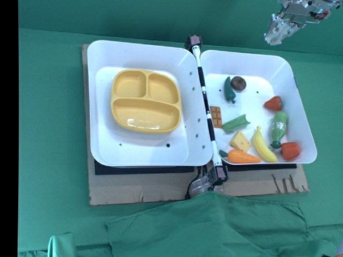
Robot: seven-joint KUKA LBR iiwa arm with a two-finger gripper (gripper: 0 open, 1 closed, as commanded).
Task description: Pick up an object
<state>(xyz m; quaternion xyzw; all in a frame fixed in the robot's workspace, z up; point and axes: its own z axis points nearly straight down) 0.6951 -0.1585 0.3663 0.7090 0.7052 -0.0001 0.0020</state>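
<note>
The gripper (278,32) hung at the upper right of the scene, above and beyond the far right corner of the right bin (300,103), clear of everything on the bench; whether its fingers stood apart or together could not be told from this angle, and nothing was seen between them. The left bin (102,55) held a yellow divided plate (145,100), lying flat with its three compartments facing up. The right bin held the loose toy foods. A dark green pepper (229,90) lay near the far wall with a brown round piece (238,82) just beside it. A waffle square (215,116) sat close to the divider between the bins, with a green pea pod (236,123) next to it. A cheese wedge (240,141) lay above a carrot (242,156) at the near wall, and a banana (262,145) lay just right of them. A green bottle (278,127) stood between a red strawberry (273,103) and a red pepper (290,150) along the right wall. The bins rested on a cardboard sheet (134,191) over green cloth (48,143).
</note>
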